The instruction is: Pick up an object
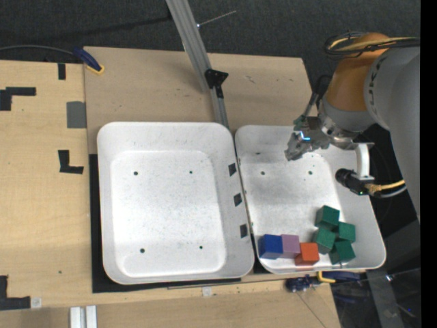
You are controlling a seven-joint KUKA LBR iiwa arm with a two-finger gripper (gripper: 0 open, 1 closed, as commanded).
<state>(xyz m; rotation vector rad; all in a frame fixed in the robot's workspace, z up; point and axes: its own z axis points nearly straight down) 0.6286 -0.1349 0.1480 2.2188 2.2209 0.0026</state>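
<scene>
Camera view: gripper (298, 149) hovers over the right bin's (273, 183) far end, finger state unclear; blocks (311, 241) cluster at its near edge. It should centre over one isolated block.

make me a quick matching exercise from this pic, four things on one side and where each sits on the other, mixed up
Things:
1. blue block
2. orange block
3. gripper
4. green blocks

Places:
A. over the right bin's far end
B. near corner of the right bin, by its right wall
C. right bin's near edge, closest to the left bin
D. just right of the purple block

Pairs: 1-C, 2-D, 3-A, 4-B
</scene>
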